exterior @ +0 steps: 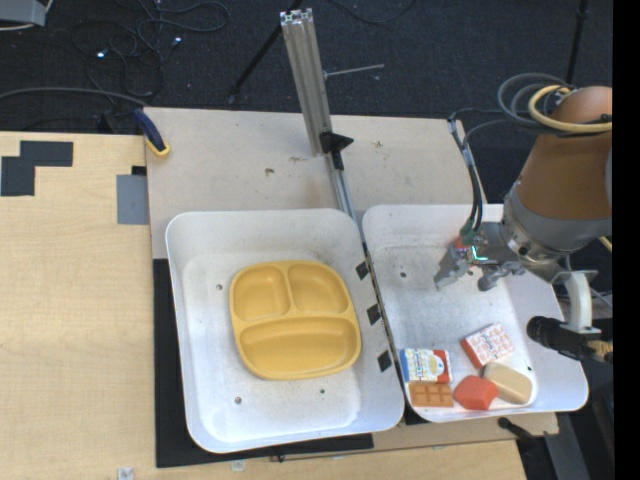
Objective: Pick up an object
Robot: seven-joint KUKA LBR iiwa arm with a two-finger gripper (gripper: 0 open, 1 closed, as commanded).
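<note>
**Over the right bin: gripper hanging with nothing in it, objects sitting at the near edge**

Camera view, looking down at a slant:

- Right side of frame: arm [560,183] is reaching in, orange band showing above the wrist, grey body below it. Gripper [464,271] is hanging over the upper-middle of the right bin [420,228], fingers [446,273] pointing down-left and looking spread apart, nothing sitting between them. A small green and red light is glowing on the gripper body.
- Right bin, near edge: four objects are clustering together, well apart from the gripper. Small carton [425,365] with a red, white and yellow label is lying on the left. Waffle-pattern orange block [433,395] is sitting just below it, touching or nearly so. Red piece [475,393] is lying beside that. Tan wedge [509,382] is resting against the red piece's right side. Pink-and-white packet [488,344] is lying just above the wedge, tilted.
- Left bin [190,268]: yellow divided plate [294,319] is sitting in the middle, three compartments, two small at the far side and one long at the near side.
- Between the bins at the far side: metal post [307,78] is standing up from the bench [400,148], leaning slightly in this view.
- Floor behind the bench: black cables [150,28] are trailing around.
</note>
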